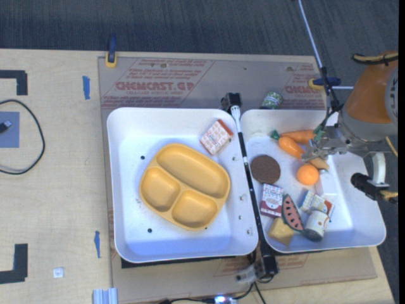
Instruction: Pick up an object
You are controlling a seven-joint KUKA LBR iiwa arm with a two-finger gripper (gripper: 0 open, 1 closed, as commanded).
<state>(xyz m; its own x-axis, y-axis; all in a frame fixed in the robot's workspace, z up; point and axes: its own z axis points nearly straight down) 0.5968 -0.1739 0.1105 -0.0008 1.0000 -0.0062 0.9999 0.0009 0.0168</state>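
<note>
Two white bins side by side on the bench: left bin (120, 189), right bin (367, 230). Grey arm (373, 106) with orange band reaching in from the right, gripper (323, 145) low over the upper part of the right bin. Cannot tell how the gripper stands or whether anything is caught in it; the tip too small and cluttered to read.

Just left of the gripper, two carrots: one (297, 135) lying level, another (290, 146) slanting below it. Directly beneath the gripper, an orange (308, 174), with a small tan piece (319, 163) between the two, close to the tip. Further left, a brown round disc (265, 168) near the bin's left wall. Well below the gripper, a red-and-white carton (272, 200), a watermelon slice (290, 211), a yellow cheese wedge (281, 231), a small can (316, 223) and a white packet (314, 201), all crowded together.

Far left of the gripper, in the other bin, a yellow divided tray (183, 185) and a small snack box (216, 136) above it
</note>
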